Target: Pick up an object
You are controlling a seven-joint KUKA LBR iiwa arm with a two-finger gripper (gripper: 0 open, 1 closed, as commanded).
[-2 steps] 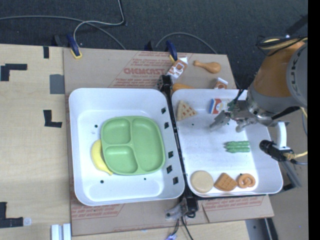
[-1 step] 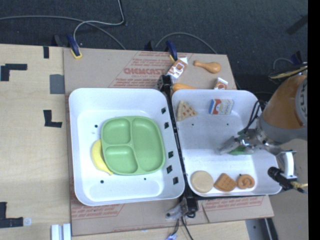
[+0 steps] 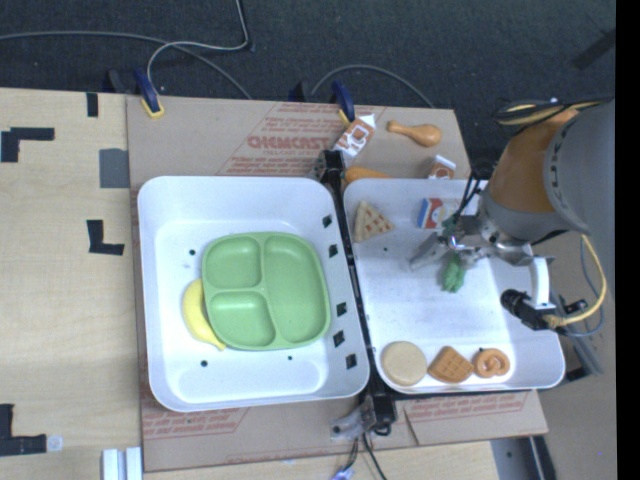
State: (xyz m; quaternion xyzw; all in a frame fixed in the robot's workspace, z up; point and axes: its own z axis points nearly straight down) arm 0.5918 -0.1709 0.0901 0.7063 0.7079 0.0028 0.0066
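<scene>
In the camera view, you are watching the gripper [image 3: 447,251] working low in the right bin [image 3: 420,308], its fingers splayed apart, one reaching left and one down. A small green object [image 3: 454,275] is lying just beneath them, touching or nearly so; nothing is sitting clamped between the fingers. You are likely looking at the approach before a grasp. Next you are needing the fingers centred over that green piece, then closing.

I see dark carpet floor [image 3: 400,18] beyond bench, cables [image 3: 200,43] trailing across it, light wood benchtop [image 3: 50,268] under cardboard sheet [image 3: 250,138].
</scene>
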